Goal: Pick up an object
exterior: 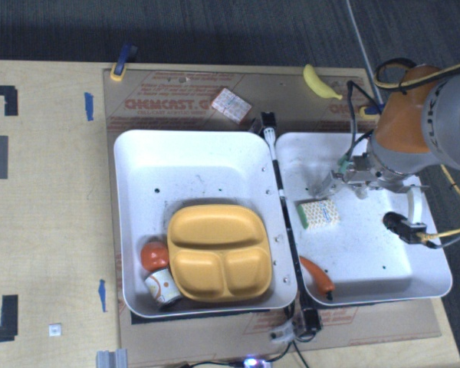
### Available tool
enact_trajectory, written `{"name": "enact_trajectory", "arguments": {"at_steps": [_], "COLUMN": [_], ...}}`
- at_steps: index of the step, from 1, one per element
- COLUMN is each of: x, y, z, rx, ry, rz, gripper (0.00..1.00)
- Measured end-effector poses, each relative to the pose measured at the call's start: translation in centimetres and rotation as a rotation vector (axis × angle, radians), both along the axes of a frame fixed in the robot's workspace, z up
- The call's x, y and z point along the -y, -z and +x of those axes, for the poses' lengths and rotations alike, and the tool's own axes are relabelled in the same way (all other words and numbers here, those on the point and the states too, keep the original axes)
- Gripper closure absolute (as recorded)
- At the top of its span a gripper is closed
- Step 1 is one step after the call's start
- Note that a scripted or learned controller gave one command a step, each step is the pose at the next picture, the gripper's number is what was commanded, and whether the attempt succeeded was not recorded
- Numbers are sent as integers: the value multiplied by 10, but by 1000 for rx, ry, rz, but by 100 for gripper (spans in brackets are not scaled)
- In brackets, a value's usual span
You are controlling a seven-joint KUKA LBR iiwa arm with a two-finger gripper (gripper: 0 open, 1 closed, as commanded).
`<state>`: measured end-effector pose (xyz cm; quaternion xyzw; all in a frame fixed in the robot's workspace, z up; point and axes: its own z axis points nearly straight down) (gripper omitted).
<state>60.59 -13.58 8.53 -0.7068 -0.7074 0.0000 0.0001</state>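
Note:
My gripper (327, 184) hangs over the right bin (383, 278), in its upper middle part, with the grey arm and its orange band reaching in from the right. Just below and left of the gripper lies a small white block with green dots (320, 214), and a thin green strip (303, 215) lies against its left side. An orange carrot-shaped piece (317, 274) rests at the right bin's lower left rim. Nothing shows in the gripper's grasp.
The left bin (138, 175) holds a large yellow divided tray (217, 250), a red-orange ball (154, 254) and a small white and orange cup (162, 285). Behind the bins, on the board, lie a yellow banana (320, 83) and a patterned card (230, 104).

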Motion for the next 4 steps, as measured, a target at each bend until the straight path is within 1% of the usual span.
{"name": "enact_trajectory", "arguments": {"at_steps": [1, 2, 3, 4], "x": [-37, -32, -32, -32], "y": [0, 0, -11, -11], "z": [27, -22, -21, -21], "rx": [4, 1, 5, 5], "ry": [0, 1, 3, 3], "rz": [-1, 0, -1, -1], "gripper": [0, 0, 100, 0]}}
